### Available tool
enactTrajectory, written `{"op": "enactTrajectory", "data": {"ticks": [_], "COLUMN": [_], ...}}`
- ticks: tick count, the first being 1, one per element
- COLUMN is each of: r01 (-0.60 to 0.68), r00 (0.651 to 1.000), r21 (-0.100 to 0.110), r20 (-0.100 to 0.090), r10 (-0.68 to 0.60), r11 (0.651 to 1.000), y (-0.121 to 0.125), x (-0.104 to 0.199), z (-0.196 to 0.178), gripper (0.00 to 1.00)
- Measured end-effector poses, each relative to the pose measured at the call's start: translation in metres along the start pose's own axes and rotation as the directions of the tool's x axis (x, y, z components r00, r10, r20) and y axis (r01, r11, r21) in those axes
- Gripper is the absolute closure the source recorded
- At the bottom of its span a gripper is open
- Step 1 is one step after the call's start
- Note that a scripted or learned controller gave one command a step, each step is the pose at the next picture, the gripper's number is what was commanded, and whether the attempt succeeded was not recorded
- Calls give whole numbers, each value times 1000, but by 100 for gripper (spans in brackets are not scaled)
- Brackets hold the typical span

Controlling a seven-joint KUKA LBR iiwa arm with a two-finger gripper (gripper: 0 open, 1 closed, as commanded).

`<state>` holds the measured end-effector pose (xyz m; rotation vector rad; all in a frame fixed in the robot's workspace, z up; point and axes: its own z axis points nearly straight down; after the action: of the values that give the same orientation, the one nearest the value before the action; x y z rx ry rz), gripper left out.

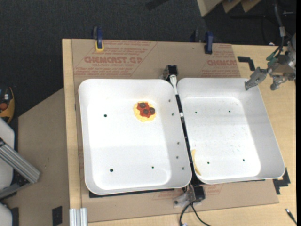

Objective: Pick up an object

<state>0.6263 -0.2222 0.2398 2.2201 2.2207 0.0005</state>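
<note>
The left bin (94, 140) serves as the reference. The only loose object in evidence, a small round yellow piece with red and dark markings (145, 111), lies flat on that bin's floor, in its far half and toward the wall shared with the right bin (263, 140). The gripper (265, 78) hangs over the right bin's far right corner, well apart from the object; its two fingers stand spread with nothing between them, so it is released and carrying nothing. From the gripper the object lies across the whole right bin and the dividing walls, toward the left bin and slightly nearer the camera. Being roughly circular, the object offers no long axis to align on. The bench is brown board (141, 55), clamped at its far edge, with dark carpet (47, 13) beyond.
</note>
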Motion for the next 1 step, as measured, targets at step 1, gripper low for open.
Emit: {"op": "enactTrajectory", "data": {"ticks": [1], "r01": [10], "r00": [1000], "r21": [-8], "r20": [-3], "r10": [-10], "r11": [1000], "y": [-40], "x": [94], "z": [-83], "gripper": [0]}}
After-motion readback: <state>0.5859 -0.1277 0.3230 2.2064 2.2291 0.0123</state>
